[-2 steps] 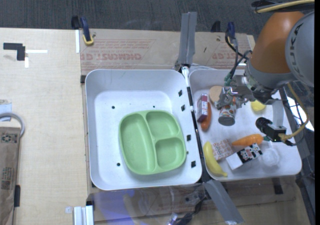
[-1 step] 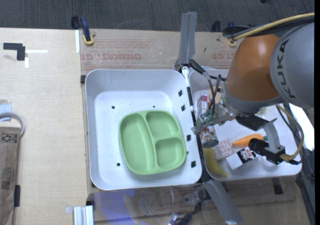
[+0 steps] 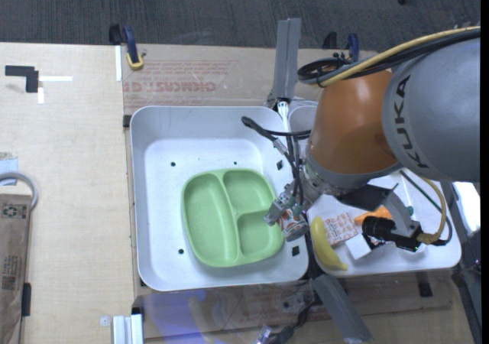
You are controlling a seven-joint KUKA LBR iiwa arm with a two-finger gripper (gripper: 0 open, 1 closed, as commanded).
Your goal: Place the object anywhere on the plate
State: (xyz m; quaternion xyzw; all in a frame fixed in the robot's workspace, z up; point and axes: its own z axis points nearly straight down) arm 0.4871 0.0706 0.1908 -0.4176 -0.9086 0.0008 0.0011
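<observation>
Object not yet set down on the plate; gripper poised at the plate's right rim.

In the left bin [image 3: 153, 182], a green three-compartment plate [image 3: 214, 216] lies near the front right corner, and all its compartments look bare, so I judge the placing still to be done. The gripper [image 3: 281, 212] hangs over the plate's right rim. A small red-and-white item [image 3: 292, 222], probably the task's object, is tight against it, but I cannot tell how far the gripper is open or whether it grips the item. The right bin [image 3: 428, 254] holds a banana [image 3: 325, 249] at its front left corner, a white red-printed packet [image 3: 340, 226] just beside it, and an orange piece [image 3: 380, 214] further right.
</observation>
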